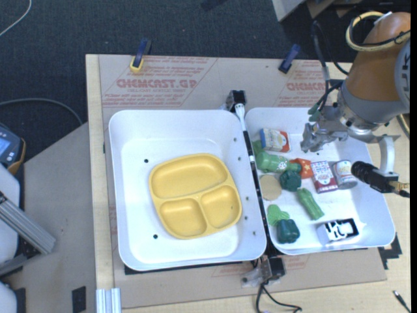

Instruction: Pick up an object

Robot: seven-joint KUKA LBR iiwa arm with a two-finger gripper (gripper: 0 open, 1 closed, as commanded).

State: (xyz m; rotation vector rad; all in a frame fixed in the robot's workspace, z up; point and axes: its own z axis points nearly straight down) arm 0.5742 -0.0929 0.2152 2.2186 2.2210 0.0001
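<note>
Dark carpeted floor (65, 31) surrounds a brown board-topped bench (195, 77) fastened with blue clamps (139, 54).

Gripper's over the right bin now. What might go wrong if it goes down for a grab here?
The gripper hangs over a bare patch of the right bin, between the white packet and the red packet, so it may close on nothing. The toys below it lie packed together, so a descent could nudge neighbours or catch two. The small can could roll.
</note>
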